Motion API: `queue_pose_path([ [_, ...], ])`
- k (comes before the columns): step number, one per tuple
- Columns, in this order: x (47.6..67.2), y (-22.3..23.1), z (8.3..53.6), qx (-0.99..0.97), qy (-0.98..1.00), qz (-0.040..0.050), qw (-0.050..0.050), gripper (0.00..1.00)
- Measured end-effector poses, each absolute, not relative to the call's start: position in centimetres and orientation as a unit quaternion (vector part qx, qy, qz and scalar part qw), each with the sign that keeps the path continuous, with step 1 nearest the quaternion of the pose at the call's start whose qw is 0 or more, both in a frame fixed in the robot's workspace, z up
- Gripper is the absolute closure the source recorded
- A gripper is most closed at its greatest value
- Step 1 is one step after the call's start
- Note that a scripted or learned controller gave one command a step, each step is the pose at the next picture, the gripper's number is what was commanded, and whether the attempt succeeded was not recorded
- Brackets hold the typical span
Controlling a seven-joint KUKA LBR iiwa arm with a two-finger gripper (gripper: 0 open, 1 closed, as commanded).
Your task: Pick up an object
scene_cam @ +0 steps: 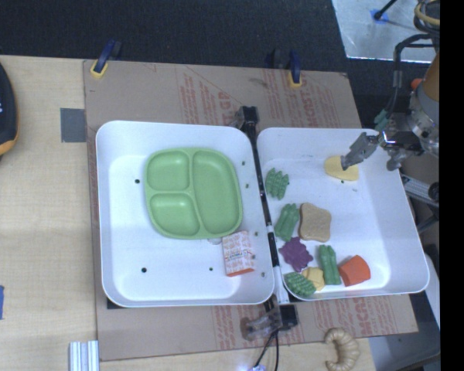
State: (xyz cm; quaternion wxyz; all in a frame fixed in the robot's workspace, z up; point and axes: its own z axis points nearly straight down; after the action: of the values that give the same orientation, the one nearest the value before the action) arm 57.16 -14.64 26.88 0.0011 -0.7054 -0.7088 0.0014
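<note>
Grey metal wrist (406,134) with slim dark jaws.

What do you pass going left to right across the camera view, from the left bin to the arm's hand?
Green divided plate → small red-and-white packet → slice of toast → yellow piece → hand, reaching in from the right.
</note>
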Motion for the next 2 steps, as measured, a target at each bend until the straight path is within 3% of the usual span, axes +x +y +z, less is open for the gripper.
queue_pose_path([
  [1, 52.5, -8.2, 18.7, -0.703, -0.711, 0.0042, 0.007, 0.00],
  [2, 55.3, -12.7, 11.3, -0.706, -0.708, 0.0035, 0.003, 0.00],
])
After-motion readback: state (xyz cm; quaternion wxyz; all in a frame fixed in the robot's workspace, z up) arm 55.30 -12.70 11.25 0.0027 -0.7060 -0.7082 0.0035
